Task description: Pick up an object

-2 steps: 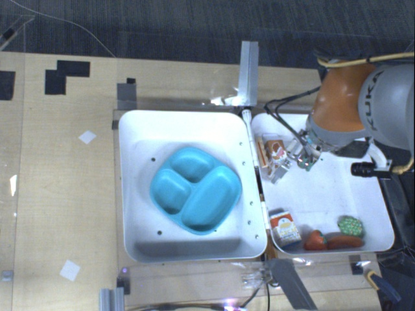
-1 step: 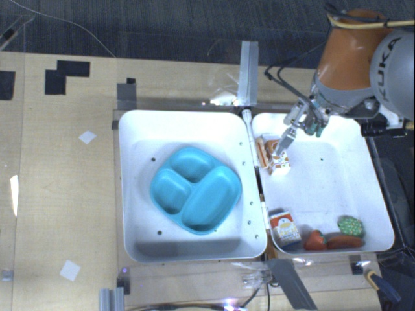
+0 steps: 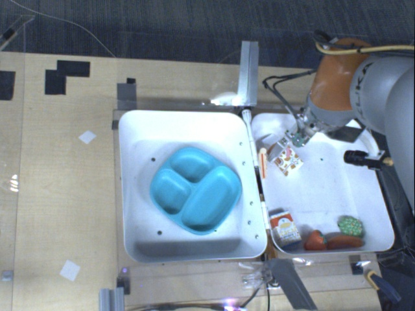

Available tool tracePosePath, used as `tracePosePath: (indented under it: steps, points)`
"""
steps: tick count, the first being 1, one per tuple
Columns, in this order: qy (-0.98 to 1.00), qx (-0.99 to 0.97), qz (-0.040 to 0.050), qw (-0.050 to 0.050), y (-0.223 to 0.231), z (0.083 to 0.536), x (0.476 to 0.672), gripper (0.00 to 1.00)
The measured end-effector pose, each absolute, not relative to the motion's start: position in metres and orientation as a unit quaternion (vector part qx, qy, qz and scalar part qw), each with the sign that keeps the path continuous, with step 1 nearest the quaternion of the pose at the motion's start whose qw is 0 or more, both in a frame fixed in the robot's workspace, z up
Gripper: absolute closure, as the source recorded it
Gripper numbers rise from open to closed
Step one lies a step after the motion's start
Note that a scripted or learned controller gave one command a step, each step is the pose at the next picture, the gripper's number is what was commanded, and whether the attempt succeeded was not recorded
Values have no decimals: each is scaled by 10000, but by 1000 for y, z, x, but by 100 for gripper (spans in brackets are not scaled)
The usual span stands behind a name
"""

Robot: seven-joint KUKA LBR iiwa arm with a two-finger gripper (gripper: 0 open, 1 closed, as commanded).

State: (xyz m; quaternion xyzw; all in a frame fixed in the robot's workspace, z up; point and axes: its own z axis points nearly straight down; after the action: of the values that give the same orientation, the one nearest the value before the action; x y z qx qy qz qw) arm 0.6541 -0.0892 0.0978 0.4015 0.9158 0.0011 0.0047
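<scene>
The gripper (image 3: 294, 139) hangs over the far left part of the right bin (image 3: 334, 190), just above a small patterned packet (image 3: 287, 161). The packet is white with red and orange marks and lies tilted on the bin floor. The gripper's tip is small and partly blurred against the white bin, so I cannot tell how far open it is, nor whether it touches the packet; nothing is seen held in it.

The left bin (image 3: 139, 141) holds a blue divided plate (image 3: 196, 190) with three compartments, lying near its middle. In the right bin, a thin orange stick (image 3: 262, 162) lies along the left wall beside the packet. Along the near wall sit a small carton (image 3: 284, 229) with a red picture, a red rounded item (image 3: 315, 240), an orange carrot-like piece (image 3: 344, 241) touching it, and a green bumpy item (image 3: 351, 225) just behind. What these last three are is hard to make out.
</scene>
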Motion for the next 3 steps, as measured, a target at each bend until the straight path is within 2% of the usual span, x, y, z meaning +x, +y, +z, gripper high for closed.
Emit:
tracePosePath:
  steps: [1,2,3]
  points:
    - [8999,4360,18,52,-90,88,628,0]
    - [9006,4346,34,85,-89,100,631,100]
    - [8984,4391,14,31,-80,186,620,100]
